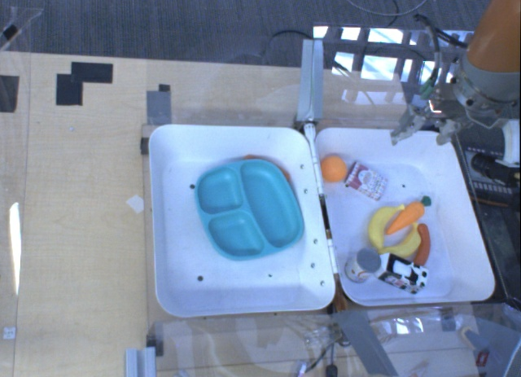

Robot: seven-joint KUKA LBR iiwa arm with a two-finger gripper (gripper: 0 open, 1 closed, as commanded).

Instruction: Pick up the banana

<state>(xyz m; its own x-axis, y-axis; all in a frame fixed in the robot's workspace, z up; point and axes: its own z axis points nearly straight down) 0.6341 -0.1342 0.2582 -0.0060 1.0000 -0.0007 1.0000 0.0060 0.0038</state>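
**Right bin contents and tool position**

Nearest the camera, at the front of the right bin [480, 286], lie a black-and-white patterned item [404, 274] and a small grey cup [362, 264], touching one another. Just behind them sits the banana [381, 226], curved and yellow, in the middle of the right bin. A toy carrot [405, 216] rests across the top of the banana; a reddish sausage-shaped piece [422, 243] lies against its right side. Farther back are a small red-and-white packet [365, 180] and an orange ball [333, 168] beside the bin's left wall.

The left bin [175, 229] holds a blue divided plate [248, 208].

The tool [425, 129] hangs above the rear edge of the right bin, well apart from the banana. Its two fingers are spread apart, with nothing between them.
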